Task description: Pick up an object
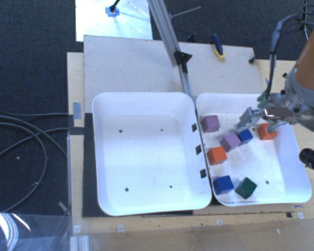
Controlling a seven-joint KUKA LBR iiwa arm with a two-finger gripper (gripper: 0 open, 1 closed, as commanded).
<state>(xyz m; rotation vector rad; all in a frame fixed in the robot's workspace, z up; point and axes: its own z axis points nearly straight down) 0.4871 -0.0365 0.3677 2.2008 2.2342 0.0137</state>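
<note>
The right bin [298, 184] holds several small cubes. A purple cube [210, 123] lies at its back left. A second purple cube [231, 141] touches a blue cube [245, 136] near the middle. An orange cube [267, 132] sits to their right. Toward the front lie another orange cube [216, 155], a blue cube [223, 184] and a green cube [246, 187]. My gripper [258, 122] hangs low over the bin's back half, between the middle blue cube and the right orange cube. It is open, with one finger [246, 119] pointing down-left and nothing held.
The left bin [102, 140] stands beside the right one, sharing a middle wall. A slanted metal pole [167, 30] crosses the back board. A blue-handled tool [217, 45] lies on the board. Cables run over the floor at the left.
</note>
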